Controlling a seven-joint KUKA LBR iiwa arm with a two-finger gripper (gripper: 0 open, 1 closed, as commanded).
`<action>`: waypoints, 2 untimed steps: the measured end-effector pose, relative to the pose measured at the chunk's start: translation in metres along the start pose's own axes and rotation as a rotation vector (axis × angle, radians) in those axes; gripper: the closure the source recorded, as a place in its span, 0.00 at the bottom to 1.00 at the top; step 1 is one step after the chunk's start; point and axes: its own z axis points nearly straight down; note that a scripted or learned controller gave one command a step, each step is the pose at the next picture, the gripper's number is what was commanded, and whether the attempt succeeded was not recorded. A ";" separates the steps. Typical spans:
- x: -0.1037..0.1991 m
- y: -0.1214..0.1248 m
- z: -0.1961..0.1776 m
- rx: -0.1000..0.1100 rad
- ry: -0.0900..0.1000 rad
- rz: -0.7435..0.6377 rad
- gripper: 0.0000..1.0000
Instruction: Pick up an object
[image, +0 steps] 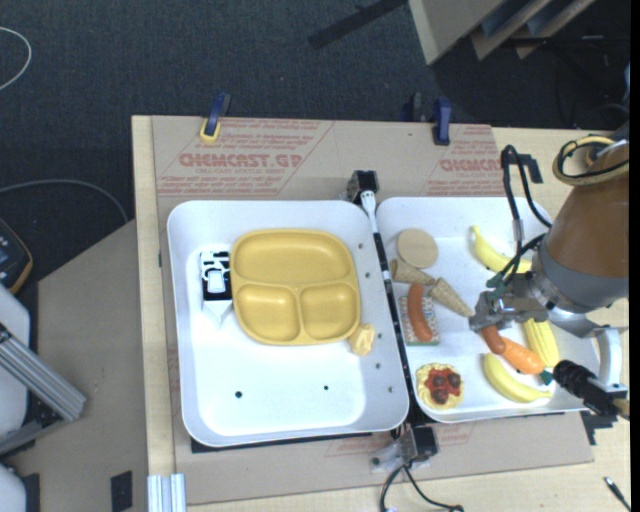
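The right bin (440, 207) holds several toy foods. An orange carrot (517, 354) lies near its right side between two bananas (510, 383) (543, 342). My gripper (497, 312) hangs low over the bin, just above the carrot's upper-left end, and the view shows nothing held in it. To its left are a red sausage (421, 313), an ice-cream cone (443, 294) and a tan round disc (417, 247). A third banana (487, 250) lies further back, and a small pizza (440, 385) sits at the bin's front.
The left bin (280, 390) holds a yellow compartment tray (293, 285), a black-and-white item (215, 276) at its left and a small yellow piece (362, 341) by the divider. The arm's orange band (590, 230) covers the right bin's far right side.
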 end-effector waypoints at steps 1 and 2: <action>0.000 0.001 -0.046 -0.001 0.000 0.000 1.00; 0.006 0.051 -0.051 -0.002 0.000 -0.002 1.00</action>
